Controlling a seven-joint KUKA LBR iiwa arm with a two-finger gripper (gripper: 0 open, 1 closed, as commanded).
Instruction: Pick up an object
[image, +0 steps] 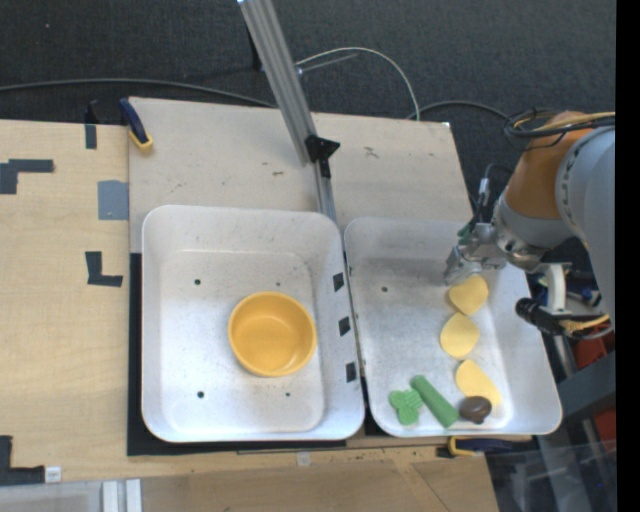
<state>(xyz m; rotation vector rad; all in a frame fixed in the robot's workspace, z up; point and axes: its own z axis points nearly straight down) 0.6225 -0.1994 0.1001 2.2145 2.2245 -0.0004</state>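
Two white bins sit side by side on the tabletop (230, 160). Landmark for these notes: the yellow bowl (272, 333).

Left bin (165, 300): the yellow bowl stands upright, a little toward the near side of centre. Open floor all round it, widest on the far side and toward the outer wall; it touches no wall.

Right bin (400, 270), across the shared divider from the bowl: everything is crowded to the side farthest from the bowl. Three pale yellow flat pieces run in a loose line, far to near. The top yellow piece (468, 296) is level with the bowl's far rim, the middle yellow piece (459, 336) level with the bowl itself, the lowest yellow piece (476, 381) nearer the front wall. A green stick (434, 399) lies at a slant by the front wall, with a green leafy piece (405, 405) just beside it on the bowl side, and a small brown lump (475, 408) touches or nearly touches the lowest yellow piece. The half of this bin nearest the bowl is bare floor (plenty of room there).

The arm (560, 190) reaches in from the side away from the bowl, over the right bin's outer wall. Its gripper (466, 268) hangs low just above the far edge of the top yellow piece. I cannot tell how the jaws stand, nor whether they touch the piece; nothing is visibly between them.

A metal pole (285, 80) crosses the tabletop beyond the bins.
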